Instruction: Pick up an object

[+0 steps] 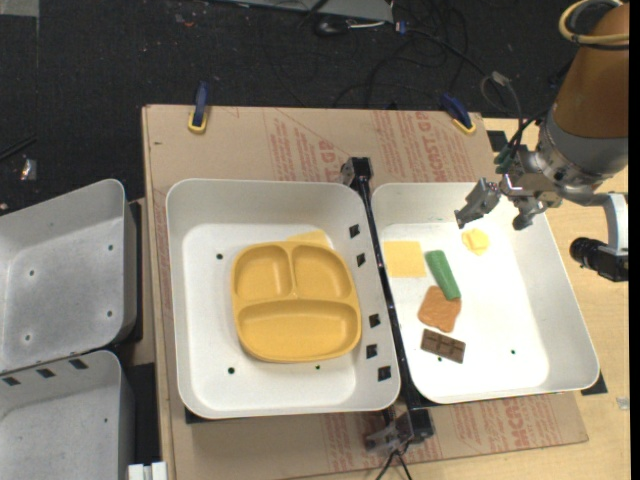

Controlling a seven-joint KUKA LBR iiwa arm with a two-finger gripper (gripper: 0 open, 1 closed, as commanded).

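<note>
In the left bin we see a yellow divided plastic tray; right of it lie a green block and a small yellow piece. Our gripper hovers, fingers apart, empty; descending off-centre could nudge the piece away.

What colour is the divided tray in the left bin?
Yellow-orange divided tray, clearest in the camera view.

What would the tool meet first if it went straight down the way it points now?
Probably the small yellow piece in the right bin. The tool hangs open just above it, fingers pointing down. Depth is hard to judge from this slanted view, so it may land on the bin floor beside it instead.
</note>
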